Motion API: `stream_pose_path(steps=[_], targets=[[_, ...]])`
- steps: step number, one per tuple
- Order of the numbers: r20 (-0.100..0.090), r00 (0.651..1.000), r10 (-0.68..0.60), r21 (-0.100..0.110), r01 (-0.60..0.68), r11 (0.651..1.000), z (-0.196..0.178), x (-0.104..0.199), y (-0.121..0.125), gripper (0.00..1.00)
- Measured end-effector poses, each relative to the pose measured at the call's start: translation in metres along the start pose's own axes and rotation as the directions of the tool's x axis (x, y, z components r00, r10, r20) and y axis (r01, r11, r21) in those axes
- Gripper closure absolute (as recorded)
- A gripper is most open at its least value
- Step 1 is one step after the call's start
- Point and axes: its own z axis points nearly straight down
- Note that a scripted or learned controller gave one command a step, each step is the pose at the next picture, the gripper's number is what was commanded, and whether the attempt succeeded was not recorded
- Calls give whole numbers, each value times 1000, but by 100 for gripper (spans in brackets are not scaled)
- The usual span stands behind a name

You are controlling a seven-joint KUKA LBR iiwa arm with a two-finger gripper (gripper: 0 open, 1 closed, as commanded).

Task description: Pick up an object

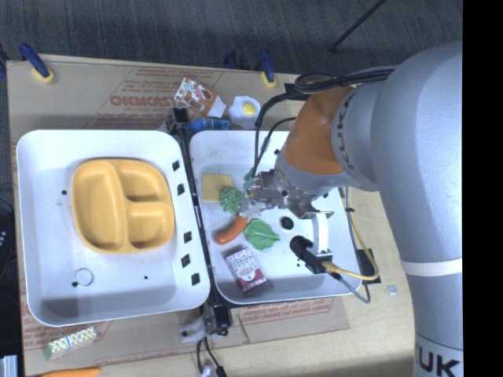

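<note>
yellow tray (pixel 122 205) in left bin (pixel 39 210)

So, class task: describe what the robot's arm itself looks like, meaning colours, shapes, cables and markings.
The arm is thick, rounded and light grey, with an orange band above the wrist. Part of its maker's name shows in dark letters near the base. Black cables loop off the wrist, and a yellow cable trails beside it. The end effector is dark metal.

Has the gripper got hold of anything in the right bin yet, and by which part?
Cannot be told. The gripper is down in the right bin beside the broccoli, above the orange sausage and green leaf, but its tips are hidden by the wrist.
</note>
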Motion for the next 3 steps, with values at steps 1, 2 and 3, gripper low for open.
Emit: stream_pose_path(steps=[1,2,3], targets=[[0,1000,0,0,0,1000,0,0,0,0],[0,925,-379,-2,379,925,34,6,-9,0],[0,924,-383,-1,383,924,24,6,-8,100]])
